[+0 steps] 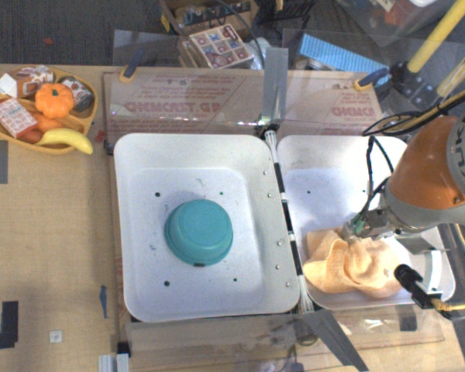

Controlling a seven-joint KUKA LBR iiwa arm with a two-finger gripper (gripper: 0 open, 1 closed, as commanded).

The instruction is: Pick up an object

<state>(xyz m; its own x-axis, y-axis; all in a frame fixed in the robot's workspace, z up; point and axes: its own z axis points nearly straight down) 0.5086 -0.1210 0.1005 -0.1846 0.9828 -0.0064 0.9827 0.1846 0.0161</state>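
Gripper [362, 229] down on the cloth [349, 266] in the right bin [318, 169]; jaw state can't be told. Cloth not lifted; grasp and lift remain. Bowl [199, 232] untouched.

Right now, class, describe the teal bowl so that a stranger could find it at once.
Find the two white bins; take the left bin. Near its middle sits the teal bowl, upside down. Round, hard and blue-green, it differs from the crumpled orange cloth in the right bin.
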